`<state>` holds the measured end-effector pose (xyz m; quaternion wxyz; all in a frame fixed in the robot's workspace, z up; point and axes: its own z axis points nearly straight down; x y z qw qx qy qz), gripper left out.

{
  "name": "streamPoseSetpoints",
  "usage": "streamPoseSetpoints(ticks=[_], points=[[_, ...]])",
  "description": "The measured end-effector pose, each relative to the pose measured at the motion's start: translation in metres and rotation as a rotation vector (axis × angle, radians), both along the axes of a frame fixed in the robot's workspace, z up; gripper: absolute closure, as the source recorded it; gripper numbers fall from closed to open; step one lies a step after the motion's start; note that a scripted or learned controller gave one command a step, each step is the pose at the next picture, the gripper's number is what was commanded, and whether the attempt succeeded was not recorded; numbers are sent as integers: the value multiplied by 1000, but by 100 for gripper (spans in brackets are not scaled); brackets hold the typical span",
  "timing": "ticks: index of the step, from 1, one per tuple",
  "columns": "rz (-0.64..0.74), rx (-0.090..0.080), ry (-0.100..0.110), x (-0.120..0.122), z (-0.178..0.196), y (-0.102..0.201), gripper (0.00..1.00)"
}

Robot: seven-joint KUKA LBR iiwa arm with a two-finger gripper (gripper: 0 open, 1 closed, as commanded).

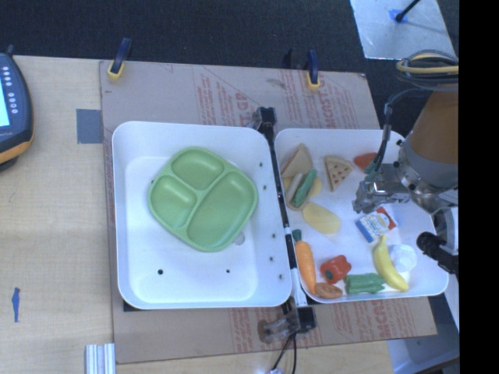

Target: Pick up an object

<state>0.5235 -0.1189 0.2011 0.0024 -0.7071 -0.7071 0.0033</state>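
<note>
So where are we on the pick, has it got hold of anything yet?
Done: the gripper is over the right bin, next to the blue-and-white packet. In hand: nothing I can see. The packet, the banana and the carrot all lie on the bin floor. Left: the grasp itself and the lift.

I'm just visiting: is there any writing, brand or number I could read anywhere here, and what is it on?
Nothing can be quoted as readable.
Red print on the cardboard sheet: too blurred to read.
Keys and screen of the handheld controller: too small.
Blue, white and red packet: print unreadable.
</note>
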Motion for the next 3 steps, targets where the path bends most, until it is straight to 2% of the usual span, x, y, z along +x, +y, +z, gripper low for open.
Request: streamPoseSetpoints(ticks=[1,2,3], points=[[6,0,-12,39,53,8,100],[10,3,-2,31,54,63,100],[9,2,2,23,4,85,100]])
